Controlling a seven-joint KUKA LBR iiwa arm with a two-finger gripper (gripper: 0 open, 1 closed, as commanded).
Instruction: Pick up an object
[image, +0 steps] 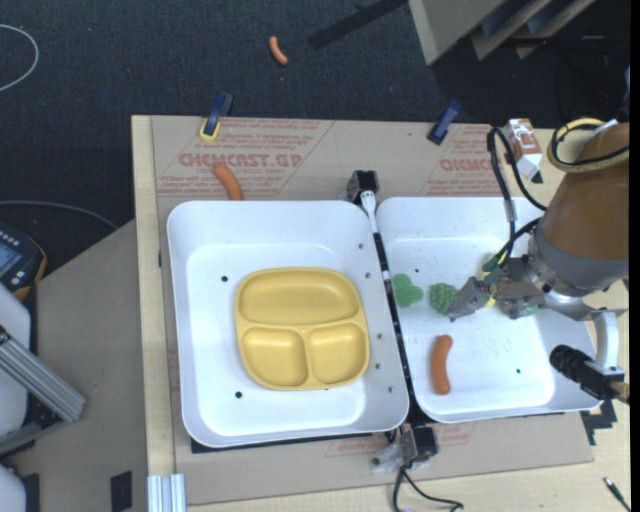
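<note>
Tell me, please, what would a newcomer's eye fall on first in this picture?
Probably the yellow divided tray, sitting in the middle of the left bin. Next, the arm's hand low over the right bin, beside two green broccoli pieces, with an orange sausage lying just below them.

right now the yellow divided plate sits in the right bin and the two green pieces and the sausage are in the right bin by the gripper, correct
Not quite. The camera view shows the yellow divided plate in the left bin, not the right one. The rest holds: the two green pieces and the sausage are in the right bin, by the gripper.
</note>
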